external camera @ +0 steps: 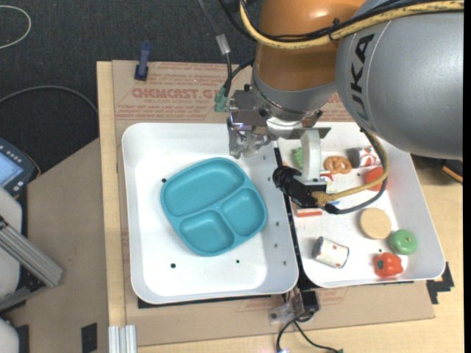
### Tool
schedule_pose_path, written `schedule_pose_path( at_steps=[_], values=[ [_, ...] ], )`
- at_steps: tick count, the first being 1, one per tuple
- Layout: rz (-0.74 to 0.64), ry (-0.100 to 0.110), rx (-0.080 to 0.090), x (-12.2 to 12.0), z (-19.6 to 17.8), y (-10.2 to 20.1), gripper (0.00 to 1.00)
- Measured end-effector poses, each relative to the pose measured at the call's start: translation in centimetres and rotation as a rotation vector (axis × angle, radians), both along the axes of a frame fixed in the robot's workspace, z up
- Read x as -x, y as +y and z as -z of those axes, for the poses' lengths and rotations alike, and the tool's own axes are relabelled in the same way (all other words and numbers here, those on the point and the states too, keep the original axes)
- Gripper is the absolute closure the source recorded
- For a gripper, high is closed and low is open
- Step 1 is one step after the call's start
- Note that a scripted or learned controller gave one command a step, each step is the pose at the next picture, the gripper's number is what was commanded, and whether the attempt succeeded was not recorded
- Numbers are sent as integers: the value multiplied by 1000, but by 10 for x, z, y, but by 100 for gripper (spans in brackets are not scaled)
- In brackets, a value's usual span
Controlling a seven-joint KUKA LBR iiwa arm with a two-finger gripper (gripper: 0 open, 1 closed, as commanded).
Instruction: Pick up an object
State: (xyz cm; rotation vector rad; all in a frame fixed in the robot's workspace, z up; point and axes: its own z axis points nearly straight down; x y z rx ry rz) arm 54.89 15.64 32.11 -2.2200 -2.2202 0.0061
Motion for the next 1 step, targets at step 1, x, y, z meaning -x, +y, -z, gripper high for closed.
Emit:
schedule_pose_path(
  at_steps=[1],
  values=[
    [-10,-7,-6,48,-35,73,100]
  ],
)
